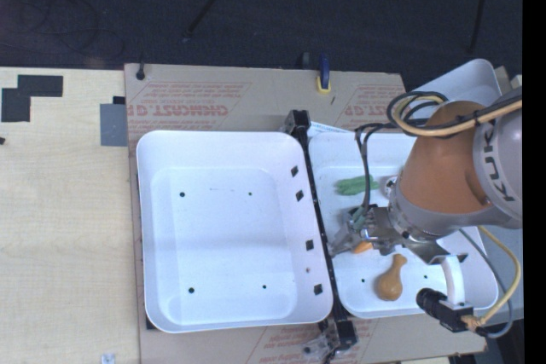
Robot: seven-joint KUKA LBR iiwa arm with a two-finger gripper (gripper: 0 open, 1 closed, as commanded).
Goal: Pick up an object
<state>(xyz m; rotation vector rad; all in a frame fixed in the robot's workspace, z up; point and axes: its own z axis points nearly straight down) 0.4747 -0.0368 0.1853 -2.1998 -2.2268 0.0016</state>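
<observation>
1. Currently the tool (363, 233) sits low in the right bin (478, 298), just right of the black clips along the divider, lower right of centre of the frame. Its fingers are buried under the wrist hardware and cables; whether spread or pressed together, cannot tell.

2. Candidates for picking: a small orange piece (363, 248) right at the tool's tip, touching or nearly so; a green item (351, 185) just above it; a tan pear-shaped thing (390, 280) lower down, a little apart from the tool. Nothing visibly sits between the fingers.

3. Risk, judged: the orange piece is tiny and lies beside the bin wall. Fingers may close beside it rather than around it, or nudge it under the rim, and a lift would come up with nothing.

4. Risk, judged: the tool is crowded against the divider and clips. A descent slightly left could catch the bin edge.

5. Risk, judged: the tan thing looks rounded; a glancing touch would likely roll it away.

6. Arm pose: enters from the right edge, orange band (444, 166) over the right bin, wrist angled down and leftward toward the divider. Cables loop above the band. Left bin (162, 303) holds nothing the arm is near.
</observation>
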